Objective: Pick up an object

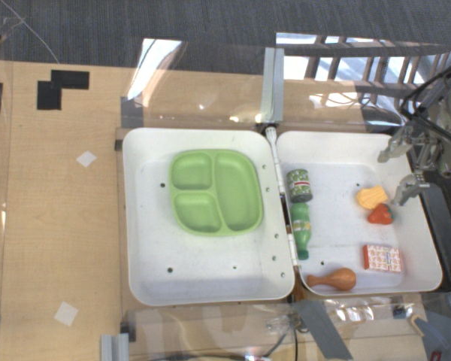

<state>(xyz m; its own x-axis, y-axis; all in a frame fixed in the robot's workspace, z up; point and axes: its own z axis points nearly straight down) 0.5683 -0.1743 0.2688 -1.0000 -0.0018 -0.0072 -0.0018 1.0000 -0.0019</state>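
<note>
Right now I see my pincer spread open, gripping nothing, over the right bin near the yellow toy.

A divided plate lies in the left bin. The right bin holds a can far of a bottle along its left wall, a carton near right.

Gripper is seen at the right bin's right rim, fingers spread apart, nothing between them. Just left of and below the jaws, a yellow piece touches a red piece. Further below, a red-white carton. Far left of the jaws: can, green bottle, brown drumstick. Beyond, a green divided plate in the left bin.
</note>
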